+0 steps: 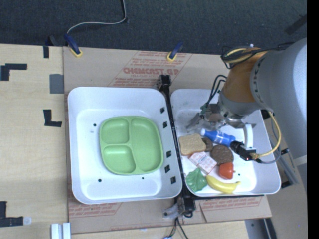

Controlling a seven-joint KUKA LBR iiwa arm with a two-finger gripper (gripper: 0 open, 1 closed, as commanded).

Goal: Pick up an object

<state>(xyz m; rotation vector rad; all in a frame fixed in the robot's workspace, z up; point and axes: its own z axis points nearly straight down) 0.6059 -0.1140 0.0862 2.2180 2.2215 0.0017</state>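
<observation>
Toys are heaped in the right bin (266, 183), mostly toward its near edge and its left wall: a slice of bread (191, 144), a brown patty (222, 154), a pink packet (203, 160), a tomato (227, 170), a banana (222, 184), a green leaf (196, 179) and a blue bottle (217, 136) lying on its side in the middle. They are probably piled there so that the arm has a choice of objects to take. The left bin (79, 133) carries a green divided plate (131, 145) in its centre, which is perhaps the place for what is picked.

The gripper (199, 122) hangs low over the far-left part of the right bin, near the blue bottle and the bread. I think it aims at one of these two. Its metal tips look spread a little, but nothing is seen between them, so I cannot tell the state of the jaws surely. No object is lifted yet; all of them lie on the bin floor.
</observation>
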